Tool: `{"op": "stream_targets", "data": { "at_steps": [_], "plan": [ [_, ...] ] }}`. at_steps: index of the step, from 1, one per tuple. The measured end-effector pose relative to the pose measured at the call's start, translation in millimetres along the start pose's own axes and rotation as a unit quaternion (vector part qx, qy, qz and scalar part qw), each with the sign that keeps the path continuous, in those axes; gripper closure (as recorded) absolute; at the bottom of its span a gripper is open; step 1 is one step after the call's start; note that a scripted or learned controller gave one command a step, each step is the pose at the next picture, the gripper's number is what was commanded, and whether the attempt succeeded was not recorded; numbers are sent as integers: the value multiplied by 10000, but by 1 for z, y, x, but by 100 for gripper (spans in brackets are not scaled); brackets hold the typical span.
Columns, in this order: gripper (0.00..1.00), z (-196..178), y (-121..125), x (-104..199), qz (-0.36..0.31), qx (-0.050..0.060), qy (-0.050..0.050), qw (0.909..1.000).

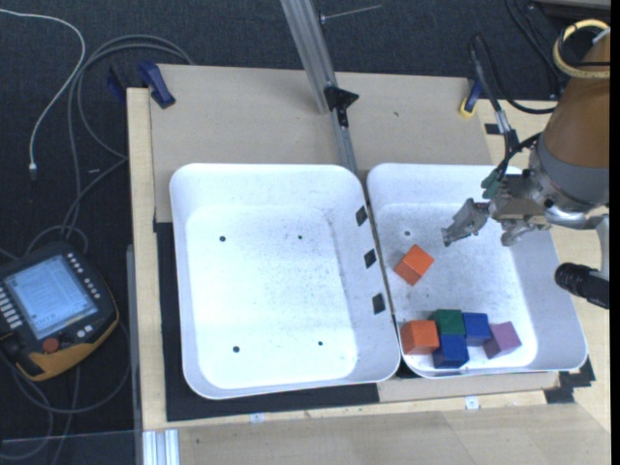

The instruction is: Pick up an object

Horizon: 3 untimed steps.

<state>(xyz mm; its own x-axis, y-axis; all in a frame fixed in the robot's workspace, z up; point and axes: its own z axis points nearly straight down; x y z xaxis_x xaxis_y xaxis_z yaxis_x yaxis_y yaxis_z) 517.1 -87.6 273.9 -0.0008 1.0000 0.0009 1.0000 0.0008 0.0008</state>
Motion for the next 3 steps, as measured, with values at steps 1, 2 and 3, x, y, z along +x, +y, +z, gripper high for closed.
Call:
{"op": "stream_targets", "data": {
  "at_steps": [1,2,3],
  "plan": [
    [0,79,19,43,-21,54,13,10000],
    [0,131,32,0,19,42,-3,10000],
    [0,177,37,1,2,36,6,10000]
  ]
}}
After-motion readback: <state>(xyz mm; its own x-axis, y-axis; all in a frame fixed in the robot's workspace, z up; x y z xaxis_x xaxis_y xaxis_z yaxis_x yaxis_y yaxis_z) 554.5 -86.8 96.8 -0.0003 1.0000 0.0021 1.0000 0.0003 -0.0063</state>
